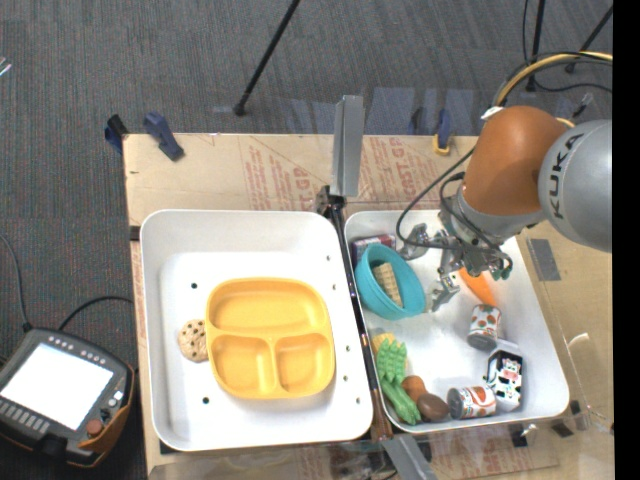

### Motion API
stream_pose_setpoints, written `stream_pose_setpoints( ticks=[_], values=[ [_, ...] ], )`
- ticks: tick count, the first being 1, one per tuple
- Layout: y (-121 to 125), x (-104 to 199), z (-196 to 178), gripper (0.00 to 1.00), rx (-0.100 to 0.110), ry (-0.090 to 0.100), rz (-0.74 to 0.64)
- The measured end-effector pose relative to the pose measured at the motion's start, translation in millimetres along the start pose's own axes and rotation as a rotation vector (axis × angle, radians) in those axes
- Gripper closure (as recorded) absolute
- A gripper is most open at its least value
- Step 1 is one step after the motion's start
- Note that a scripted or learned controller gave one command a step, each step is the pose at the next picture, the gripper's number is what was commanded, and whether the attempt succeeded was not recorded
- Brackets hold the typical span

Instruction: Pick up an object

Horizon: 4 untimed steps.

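We see the gripper (447,293) low in the right bin (545,338), its fingers spread apart with nothing between them, hanging just right of the teal bowl (388,281) and just left of an orange carrot-like piece (481,287). Which object the arm means to take is not settled, but the carrot piece sits closest to the fingertips, at the bin's far-right part. We judge it to be a light, stiff plastic toy with a smooth, tapering skin, so it could slip; we would close across its thicker middle, not the tip. The bowl is rigid and thin-walled, best pinched over its rim. Nearer to us lie a small red-and-white can (484,326), a second can (471,401) on its side, a black-and-white carton (506,377) and a green toy vegetable (393,363). The left bin (165,288) holds a yellow divided tray (270,336) with a cookie (193,340) touching its left edge.
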<state>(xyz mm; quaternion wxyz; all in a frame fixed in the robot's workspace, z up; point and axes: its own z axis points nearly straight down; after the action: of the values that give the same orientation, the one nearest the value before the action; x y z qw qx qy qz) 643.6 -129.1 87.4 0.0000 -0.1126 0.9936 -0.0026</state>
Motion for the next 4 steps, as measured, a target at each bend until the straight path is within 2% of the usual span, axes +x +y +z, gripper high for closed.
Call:
stream_pose_setpoints(
  ticks=[1,2,3,4],
  values=[
    [-26.8,85.1,1.9,0.00,-0.008,0.003,-0.053],
    [2.1,28.9,-0.4,0.00,-0.005,-0.003,-0.074],
    [-41.7,51.9,0.3,0.00,-0.007,-0.004,-0.398],
    [-40.3,51.2,-8.3,1.00,-0.011,-0.006,-0.396]
  ],
)
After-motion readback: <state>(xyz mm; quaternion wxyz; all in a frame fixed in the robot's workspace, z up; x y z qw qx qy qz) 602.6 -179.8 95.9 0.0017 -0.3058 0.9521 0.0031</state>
